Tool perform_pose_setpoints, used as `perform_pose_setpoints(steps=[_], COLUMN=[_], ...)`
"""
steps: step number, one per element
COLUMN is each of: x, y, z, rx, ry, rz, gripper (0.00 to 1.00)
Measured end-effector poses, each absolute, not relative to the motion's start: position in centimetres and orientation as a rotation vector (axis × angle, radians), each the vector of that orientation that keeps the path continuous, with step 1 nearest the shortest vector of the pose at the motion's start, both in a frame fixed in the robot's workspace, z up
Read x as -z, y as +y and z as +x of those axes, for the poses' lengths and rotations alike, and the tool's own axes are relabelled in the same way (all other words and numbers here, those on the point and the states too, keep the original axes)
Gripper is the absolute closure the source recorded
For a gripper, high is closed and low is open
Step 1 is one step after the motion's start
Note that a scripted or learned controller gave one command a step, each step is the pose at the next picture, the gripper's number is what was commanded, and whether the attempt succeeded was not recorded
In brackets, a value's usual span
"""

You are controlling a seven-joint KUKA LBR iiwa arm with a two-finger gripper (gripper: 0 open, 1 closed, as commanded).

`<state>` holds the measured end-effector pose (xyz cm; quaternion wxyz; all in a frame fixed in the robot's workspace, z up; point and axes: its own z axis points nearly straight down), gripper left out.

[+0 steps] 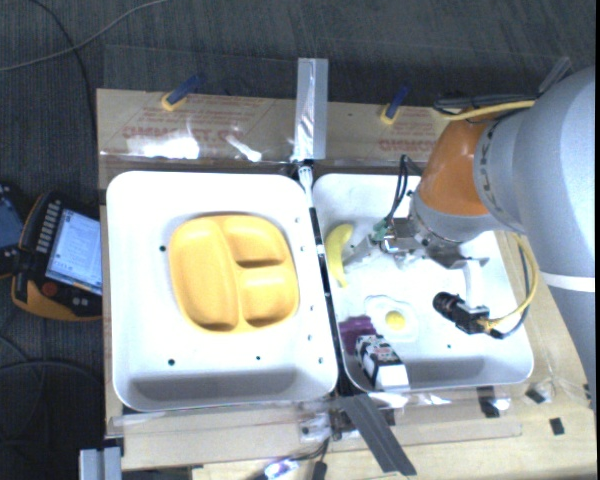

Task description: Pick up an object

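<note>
In the right bin [510,363] a yellow banana [336,251] lies along the left wall. A fried-egg toy [394,318] rests near the middle. In front of it sit a purple piece [354,329] and a small black and white box [380,360]. My gripper [372,247] is low in the right bin, just right of the banana and above the egg in the view. The orange-banded wrist [458,183] rises behind it. Nothing shows as held.
The left bin [140,368] holds a yellow divided plate [234,271]. A black plug on a yellow cable [462,311] hangs from the arm over the right bin's right half. A handheld pendant [58,258] lies on the floor at left.
</note>
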<state>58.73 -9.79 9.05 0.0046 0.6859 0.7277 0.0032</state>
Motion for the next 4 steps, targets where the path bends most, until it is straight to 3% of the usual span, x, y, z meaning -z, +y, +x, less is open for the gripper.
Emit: perform_pose_setpoints(steps=[1, 2, 3, 4], x=[-18.3, -18.3, -9.3, -10.1], y=[-6.0, -7.9, -10.3, -10.2], z=[64.0, 63.2, 64.2, 64.3], rx=[0.004, 0.004, -0.002, -0.006], ry=[2.728, 2.889, 2.904, 2.904], rz=[1.556, 1.229, 1.193, 1.192], gripper=[0.0, 0.0, 0.0, 1.0])
